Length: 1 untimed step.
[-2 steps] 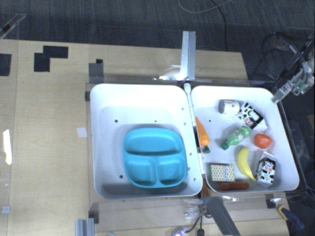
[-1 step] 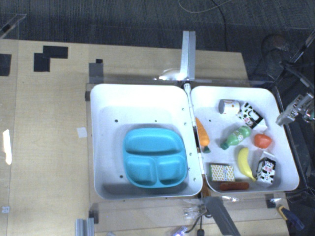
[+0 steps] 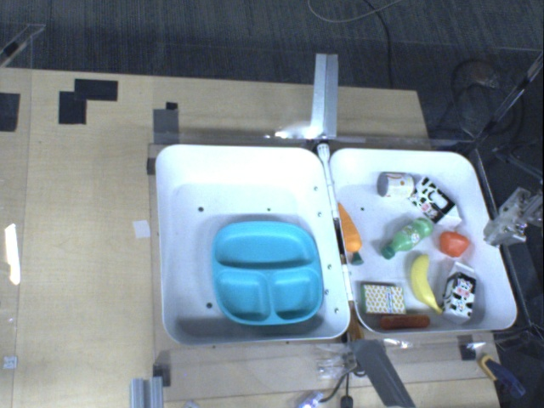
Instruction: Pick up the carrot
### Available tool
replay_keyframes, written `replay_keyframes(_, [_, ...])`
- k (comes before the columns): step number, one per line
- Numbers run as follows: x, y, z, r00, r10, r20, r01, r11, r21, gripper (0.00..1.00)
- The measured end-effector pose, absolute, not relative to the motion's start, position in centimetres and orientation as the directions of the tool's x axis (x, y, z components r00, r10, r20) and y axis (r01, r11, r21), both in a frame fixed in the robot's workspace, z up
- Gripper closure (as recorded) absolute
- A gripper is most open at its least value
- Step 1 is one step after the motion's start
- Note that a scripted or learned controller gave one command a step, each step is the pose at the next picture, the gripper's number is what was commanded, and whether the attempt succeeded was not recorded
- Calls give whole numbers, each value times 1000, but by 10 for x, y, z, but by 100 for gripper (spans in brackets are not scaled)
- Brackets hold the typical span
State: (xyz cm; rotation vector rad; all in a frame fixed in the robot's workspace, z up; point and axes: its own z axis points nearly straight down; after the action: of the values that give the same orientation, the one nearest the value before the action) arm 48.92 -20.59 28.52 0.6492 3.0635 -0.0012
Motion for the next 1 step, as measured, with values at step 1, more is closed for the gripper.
replay_keyframes(1, [495,-124,292,-935,354,-9,354,935,2,100])
